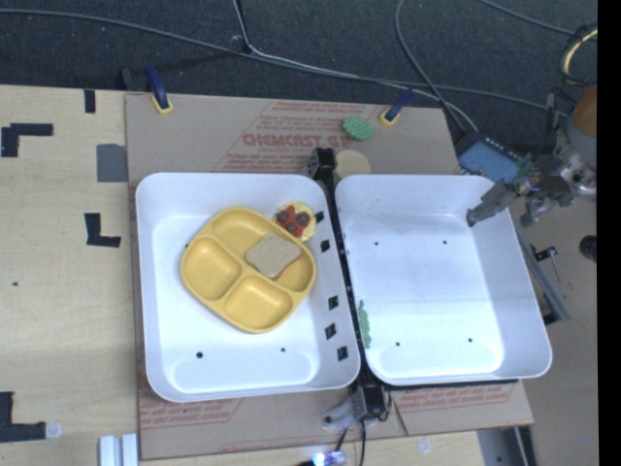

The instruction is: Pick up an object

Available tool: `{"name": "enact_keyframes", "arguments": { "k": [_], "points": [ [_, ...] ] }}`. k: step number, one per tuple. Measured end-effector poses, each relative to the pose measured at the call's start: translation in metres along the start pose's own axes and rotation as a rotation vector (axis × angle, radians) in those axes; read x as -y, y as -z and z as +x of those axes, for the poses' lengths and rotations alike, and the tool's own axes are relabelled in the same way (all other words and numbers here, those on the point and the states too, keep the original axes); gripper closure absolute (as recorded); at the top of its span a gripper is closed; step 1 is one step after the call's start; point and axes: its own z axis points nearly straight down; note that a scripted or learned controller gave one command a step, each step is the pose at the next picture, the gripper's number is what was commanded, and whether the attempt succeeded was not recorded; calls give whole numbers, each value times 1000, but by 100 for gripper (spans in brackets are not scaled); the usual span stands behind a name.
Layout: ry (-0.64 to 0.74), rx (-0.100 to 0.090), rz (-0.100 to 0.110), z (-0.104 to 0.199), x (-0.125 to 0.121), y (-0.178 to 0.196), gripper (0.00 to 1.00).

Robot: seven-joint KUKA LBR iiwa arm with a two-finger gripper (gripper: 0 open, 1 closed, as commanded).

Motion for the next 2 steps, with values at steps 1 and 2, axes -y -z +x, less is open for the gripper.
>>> {"name": "enact_keyframes", "arguments": {
  "k": [1, 2],
  "points": [
    [3, 3, -11, 0, -2, 6, 0],
    [4, 1, -5, 6, 6, -51, 0]
  ]
}}
